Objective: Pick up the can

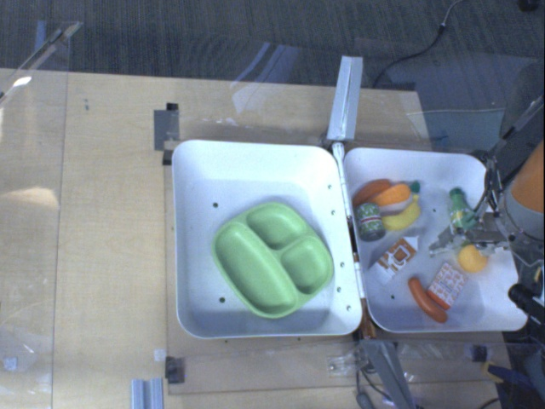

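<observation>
Two bins sit side by side on the table. The left bin holds a divided tray at its centre. The right bin, at the frame's right, holds the can near its left wall, a banana just right of it, a carton below, and a sausage lower still. The gripper hangs over the bin's right part.

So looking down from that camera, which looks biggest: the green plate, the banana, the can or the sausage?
1. Green plate, by far the largest.
2. Banana and sausage look about alike, so I won't rank them.
3. Can, the smallest, though it is partly tucked among the fruit.
</observation>
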Motion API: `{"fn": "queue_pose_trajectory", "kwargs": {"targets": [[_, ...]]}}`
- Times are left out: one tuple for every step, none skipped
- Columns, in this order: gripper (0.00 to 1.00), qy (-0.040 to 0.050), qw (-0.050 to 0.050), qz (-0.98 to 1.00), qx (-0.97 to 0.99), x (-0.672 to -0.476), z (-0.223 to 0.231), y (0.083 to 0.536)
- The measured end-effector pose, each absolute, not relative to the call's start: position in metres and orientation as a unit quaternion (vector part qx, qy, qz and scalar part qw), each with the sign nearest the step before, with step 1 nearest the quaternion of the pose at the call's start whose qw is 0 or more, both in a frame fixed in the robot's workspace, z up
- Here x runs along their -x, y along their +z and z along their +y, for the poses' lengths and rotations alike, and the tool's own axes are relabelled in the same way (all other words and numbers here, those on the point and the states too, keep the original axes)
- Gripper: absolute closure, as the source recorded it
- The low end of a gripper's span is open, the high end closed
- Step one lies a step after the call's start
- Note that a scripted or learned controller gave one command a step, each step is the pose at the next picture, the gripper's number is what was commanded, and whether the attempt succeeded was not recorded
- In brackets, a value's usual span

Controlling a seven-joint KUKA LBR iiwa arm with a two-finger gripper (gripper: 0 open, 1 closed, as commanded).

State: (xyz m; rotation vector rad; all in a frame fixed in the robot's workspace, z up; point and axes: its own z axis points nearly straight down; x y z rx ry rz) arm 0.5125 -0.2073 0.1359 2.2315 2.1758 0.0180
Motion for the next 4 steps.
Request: {"fn": "queue_pose_trajectory", "kwargs": {"targets": [[0.00, 0.0116, 0.032, 0.730, -0.682, -0.512, -0.208, 0.119], [0.00, 0.0174, 0.042, 0.741, -0.670, -0.513, -0.197, 0.115], [0.00, 0.0040, 0.010, 0.764, -0.645, -0.494, -0.207, 0.090], [1.00, 0.0062, 0.013, 0.765, -0.644, -0.498, -0.207, 0.101]]}}
